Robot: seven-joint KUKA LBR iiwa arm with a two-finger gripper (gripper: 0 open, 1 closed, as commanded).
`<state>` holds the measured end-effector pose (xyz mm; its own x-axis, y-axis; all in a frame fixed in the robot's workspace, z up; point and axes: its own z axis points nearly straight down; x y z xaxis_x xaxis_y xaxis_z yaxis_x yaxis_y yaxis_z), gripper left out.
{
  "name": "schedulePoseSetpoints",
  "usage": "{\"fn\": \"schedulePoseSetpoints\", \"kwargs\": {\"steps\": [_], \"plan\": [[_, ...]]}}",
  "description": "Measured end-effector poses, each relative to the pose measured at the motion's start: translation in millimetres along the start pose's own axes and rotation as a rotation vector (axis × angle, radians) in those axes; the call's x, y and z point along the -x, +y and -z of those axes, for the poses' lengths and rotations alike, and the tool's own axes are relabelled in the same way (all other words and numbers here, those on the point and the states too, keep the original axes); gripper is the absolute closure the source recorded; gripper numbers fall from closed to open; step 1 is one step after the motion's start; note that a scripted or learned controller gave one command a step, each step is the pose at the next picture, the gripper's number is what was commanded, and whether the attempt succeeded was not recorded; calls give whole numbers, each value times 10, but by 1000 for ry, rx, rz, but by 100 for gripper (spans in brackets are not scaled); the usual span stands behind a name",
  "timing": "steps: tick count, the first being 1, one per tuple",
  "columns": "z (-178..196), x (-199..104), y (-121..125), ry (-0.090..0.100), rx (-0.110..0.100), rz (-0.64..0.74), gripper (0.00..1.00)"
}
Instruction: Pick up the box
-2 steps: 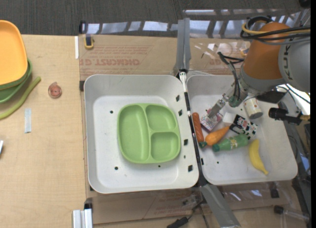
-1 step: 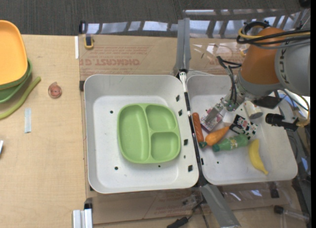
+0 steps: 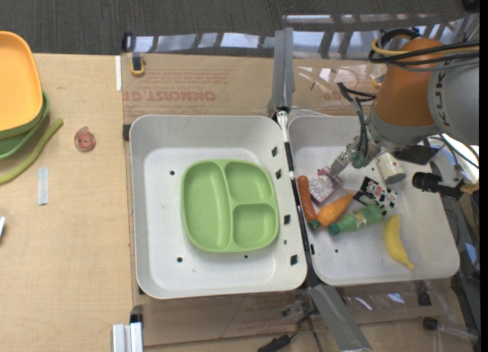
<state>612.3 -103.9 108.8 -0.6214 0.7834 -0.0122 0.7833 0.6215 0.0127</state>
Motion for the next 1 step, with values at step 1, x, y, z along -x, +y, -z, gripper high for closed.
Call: {"fn": "schedulePoseSetpoints", "kwargs": {"steps": [1], "plan": [[830,-609,149,9,-14,-279,100]]}}
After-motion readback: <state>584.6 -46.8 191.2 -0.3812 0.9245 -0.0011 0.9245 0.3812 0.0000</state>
